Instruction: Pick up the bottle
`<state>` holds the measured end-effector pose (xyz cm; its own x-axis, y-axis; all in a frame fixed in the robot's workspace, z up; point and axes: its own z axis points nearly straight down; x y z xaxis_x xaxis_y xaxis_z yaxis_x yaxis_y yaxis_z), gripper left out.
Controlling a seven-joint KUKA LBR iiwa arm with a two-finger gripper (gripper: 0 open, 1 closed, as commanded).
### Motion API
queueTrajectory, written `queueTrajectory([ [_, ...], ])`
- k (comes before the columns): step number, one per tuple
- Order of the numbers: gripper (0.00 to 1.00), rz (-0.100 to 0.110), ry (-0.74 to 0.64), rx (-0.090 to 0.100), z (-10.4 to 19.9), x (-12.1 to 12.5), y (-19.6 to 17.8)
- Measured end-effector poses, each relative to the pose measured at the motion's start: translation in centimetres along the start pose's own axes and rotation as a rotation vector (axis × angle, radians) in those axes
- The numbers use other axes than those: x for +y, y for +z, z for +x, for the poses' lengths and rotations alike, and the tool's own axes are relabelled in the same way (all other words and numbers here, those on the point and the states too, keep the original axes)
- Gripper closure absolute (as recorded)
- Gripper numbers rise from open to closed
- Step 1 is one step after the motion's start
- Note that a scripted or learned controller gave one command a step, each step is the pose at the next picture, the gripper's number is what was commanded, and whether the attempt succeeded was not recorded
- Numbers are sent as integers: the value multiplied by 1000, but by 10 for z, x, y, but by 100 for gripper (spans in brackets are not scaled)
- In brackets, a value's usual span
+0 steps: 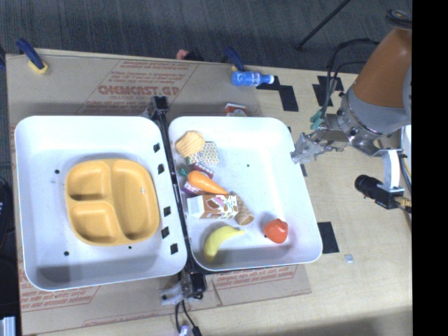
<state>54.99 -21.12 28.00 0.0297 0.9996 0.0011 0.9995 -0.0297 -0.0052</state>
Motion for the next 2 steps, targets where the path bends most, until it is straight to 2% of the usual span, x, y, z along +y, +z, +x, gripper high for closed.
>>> queueTrajectory([
  [1,100,-2,-73,0,-1,-56,-3],
  [2,100,-1,-49,-1,-2,-73,17],
])
